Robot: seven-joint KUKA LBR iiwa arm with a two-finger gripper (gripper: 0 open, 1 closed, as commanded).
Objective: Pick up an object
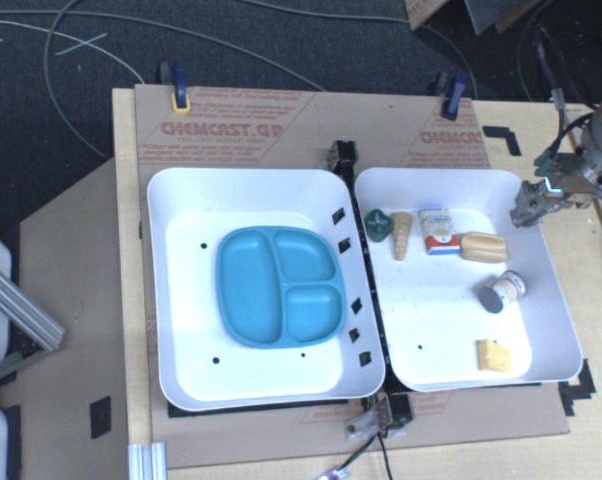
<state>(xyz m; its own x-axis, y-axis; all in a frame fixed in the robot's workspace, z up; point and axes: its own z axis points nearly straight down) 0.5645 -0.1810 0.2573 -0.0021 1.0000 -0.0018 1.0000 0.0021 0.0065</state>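
Note:
The right bin (541, 268) holds several small items. In a row across its upper part lie a dark green piece (379, 225), a tan cone (401, 235), a red and white box (438, 231) and a tan bread roll (483, 247). Below them a grey can (501, 292) lies on its side, and a yellow cheese wedge (494, 356) sits near the front edge. My gripper (534, 206) hangs at the bin's upper right rim, right of the bread roll and apart from every item.
The left bin (176, 268) holds a blue divided plate (279, 286). A black divider with clips (359, 268) runs between the bins. Clamps (180, 86) sit at the board's back edge, and cables lie on the dark floor behind.

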